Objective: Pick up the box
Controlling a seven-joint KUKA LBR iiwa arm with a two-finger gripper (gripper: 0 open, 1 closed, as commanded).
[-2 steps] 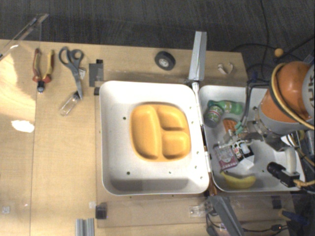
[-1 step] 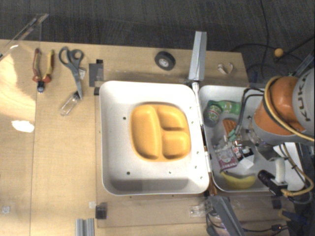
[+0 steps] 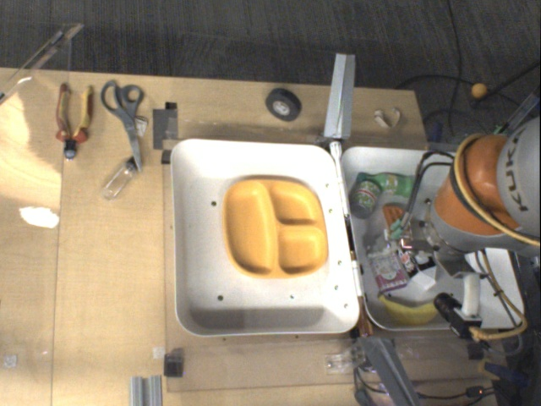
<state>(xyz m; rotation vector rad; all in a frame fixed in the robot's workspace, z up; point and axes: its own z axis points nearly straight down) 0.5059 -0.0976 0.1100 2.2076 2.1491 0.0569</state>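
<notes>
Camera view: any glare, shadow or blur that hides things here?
Camera view: bright glare washes out the bench at left; soft shadow lies along the near wall of the left bin; the clutter beside the arm in the right bin is small and soft, hard to identify.

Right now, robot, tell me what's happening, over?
Gripper low in the right bin, over the pile. Can't pick out the box in the clutter. Green can and banana crowd close by. Yellow tray in the left bin.

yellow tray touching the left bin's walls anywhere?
Apart. The camera view shows the yellow tray lying in the middle of the left bin, with bare white floor visible all around it before the walls.
</notes>
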